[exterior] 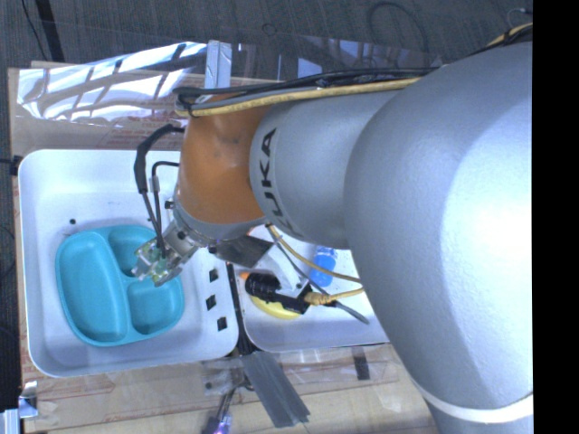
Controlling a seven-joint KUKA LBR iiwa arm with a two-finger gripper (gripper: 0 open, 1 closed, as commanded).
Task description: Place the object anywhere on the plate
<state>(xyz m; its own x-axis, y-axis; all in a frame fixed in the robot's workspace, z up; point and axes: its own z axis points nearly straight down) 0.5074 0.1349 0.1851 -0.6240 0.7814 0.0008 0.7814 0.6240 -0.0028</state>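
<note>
The end effector hangs over the middle ridge of the blue divided plate, which lies in one white bin. A small greenish object sits at its tip, right at the plate. I cannot tell whether the end effector is clamped on it or apart. This looks like the placing step, so next comes letting go and lifting clear. The neighbouring bin, beside the plate, holds a blue thing.

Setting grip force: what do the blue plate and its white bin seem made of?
The blue plate looks like moulded plastic, satin: even turquoise, rounded compartment walls, soft highlights. The white bin looks like smooth plastic too, with rounded corners and faint sheen, though painted metal is possible.
</note>
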